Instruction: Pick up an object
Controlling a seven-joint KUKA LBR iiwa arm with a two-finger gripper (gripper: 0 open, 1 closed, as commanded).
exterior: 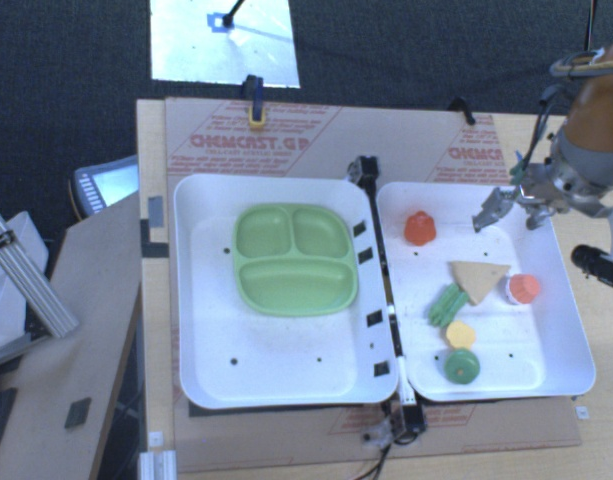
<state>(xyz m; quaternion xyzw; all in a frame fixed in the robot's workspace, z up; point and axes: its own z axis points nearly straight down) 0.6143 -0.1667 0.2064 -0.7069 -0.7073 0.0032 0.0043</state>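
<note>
In the right bin (556,278) lie several small things: an orange piece (420,228) at the far left, a tan wedge (478,279) in the middle with a red-and-white piece (523,289) just to its right, a green bunch (447,304) touching the wedge's near left, then a yellow piece (461,335) and a green round piece (462,367) nearer still. The end effector (514,208) hangs over the bin's far right, fingers spread wide, holding nothing. The left bin (201,298) carries a green divided plate (292,259). Both bins rest on the surface (316,133).
</note>
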